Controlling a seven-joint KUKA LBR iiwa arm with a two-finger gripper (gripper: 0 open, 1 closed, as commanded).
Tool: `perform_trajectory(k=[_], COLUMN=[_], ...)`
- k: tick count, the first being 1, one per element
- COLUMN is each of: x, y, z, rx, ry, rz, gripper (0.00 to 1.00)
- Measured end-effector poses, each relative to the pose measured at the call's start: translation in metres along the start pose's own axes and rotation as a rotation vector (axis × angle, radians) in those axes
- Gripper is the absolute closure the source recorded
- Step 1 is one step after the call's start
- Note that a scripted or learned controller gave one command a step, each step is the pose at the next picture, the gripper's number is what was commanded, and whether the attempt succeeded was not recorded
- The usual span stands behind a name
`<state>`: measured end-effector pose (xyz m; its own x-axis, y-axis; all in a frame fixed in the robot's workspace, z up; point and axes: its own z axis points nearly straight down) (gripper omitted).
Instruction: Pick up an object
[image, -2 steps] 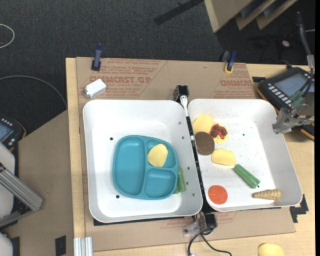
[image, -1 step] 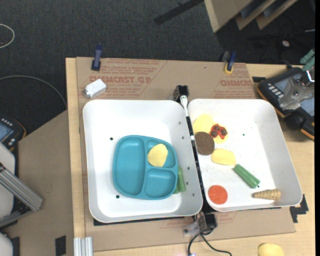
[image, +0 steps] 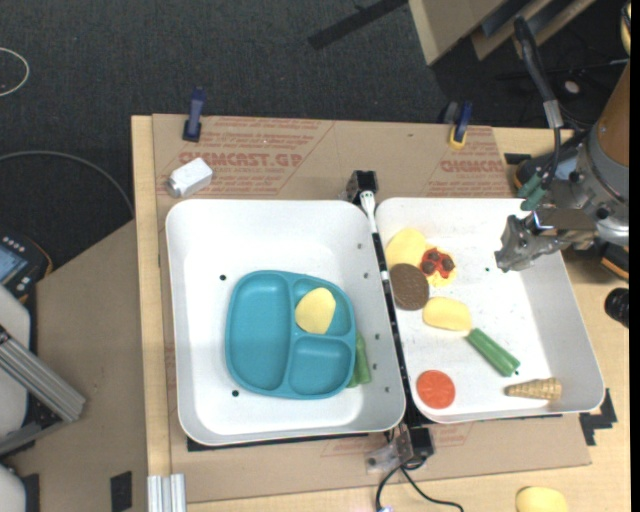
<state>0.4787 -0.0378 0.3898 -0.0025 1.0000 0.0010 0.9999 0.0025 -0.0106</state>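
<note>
My gripper (image: 507, 258) hangs over the right bin (image: 560, 300), near its upper right part, above bare white floor. To its left lie a yellow piece (image: 406, 246), a red and black berry-like item (image: 437, 263) and a brown round cookie (image: 408, 286). Lower down sit a yellow lemon-like piece (image: 446, 315), a green stick (image: 492, 351), a red disc (image: 435, 388) and a tan cone (image: 533, 389). Nothing shows between the fingers.
The left bin (image: 200, 300) holds a teal divided plate (image: 270, 340) with a yellow piece (image: 316, 311) in its upper right compartment and a green item (image: 361, 362) at its right edge. A black divider clip (image: 363, 186) sits between the bins.
</note>
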Motion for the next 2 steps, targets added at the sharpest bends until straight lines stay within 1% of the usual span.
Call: perform_trajectory(k=[1,2], x=[0.030,0.094], y=[0.001,0.002], z=[-0.086,0.001], rx=[-0.022,-0.002], ry=[-0.001,-0.001], rz=[-0.001,-0.005], gripper=[1.00,1.00])
